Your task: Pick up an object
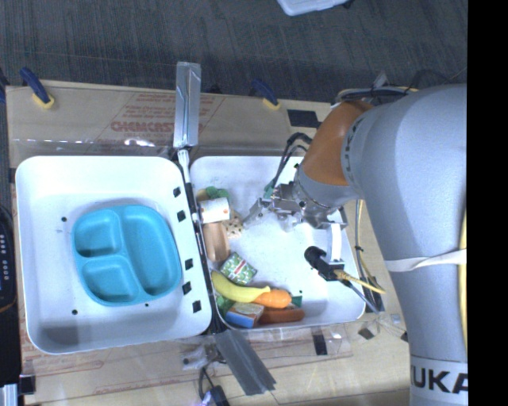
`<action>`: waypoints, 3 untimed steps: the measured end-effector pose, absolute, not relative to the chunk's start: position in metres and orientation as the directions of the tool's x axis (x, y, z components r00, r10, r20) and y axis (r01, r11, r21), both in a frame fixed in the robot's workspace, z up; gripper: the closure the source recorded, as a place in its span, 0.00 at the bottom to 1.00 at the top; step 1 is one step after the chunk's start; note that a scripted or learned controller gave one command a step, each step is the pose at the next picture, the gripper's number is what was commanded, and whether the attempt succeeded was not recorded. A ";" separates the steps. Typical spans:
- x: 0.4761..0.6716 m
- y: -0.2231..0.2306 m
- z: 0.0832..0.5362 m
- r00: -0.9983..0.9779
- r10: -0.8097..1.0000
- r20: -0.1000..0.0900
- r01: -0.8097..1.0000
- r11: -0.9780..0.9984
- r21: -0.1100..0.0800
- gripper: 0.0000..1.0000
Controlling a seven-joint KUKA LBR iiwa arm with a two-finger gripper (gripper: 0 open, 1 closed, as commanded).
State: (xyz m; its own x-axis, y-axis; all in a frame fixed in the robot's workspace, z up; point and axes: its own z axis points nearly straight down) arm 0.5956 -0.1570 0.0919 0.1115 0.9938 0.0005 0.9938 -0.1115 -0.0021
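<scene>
A dark grey ribbed floor (119,36) is showing along the top, well beyond where the arm's hand is working. A pale wooden bench top (95,115) is lying under everything, with faded red print on its far strip. Two blue clamps (36,87) are gripping its far edge, up and to the left of the hand. A grey metal bar (186,103) is standing up from the bench, left of the hand. Something white (313,6) is lying on the floor at the top edge. Light is falling evenly, casting soft shadows.
</scene>
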 end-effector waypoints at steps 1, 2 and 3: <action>0.543 -0.176 0.092 0.172 0.985 0.000 0.985 -0.172 -0.004 0.00; 0.477 -0.169 0.092 0.203 0.979 0.001 0.979 -0.203 -0.002 0.00; 0.477 -0.171 0.092 0.063 0.998 0.003 0.998 -0.063 -0.003 0.00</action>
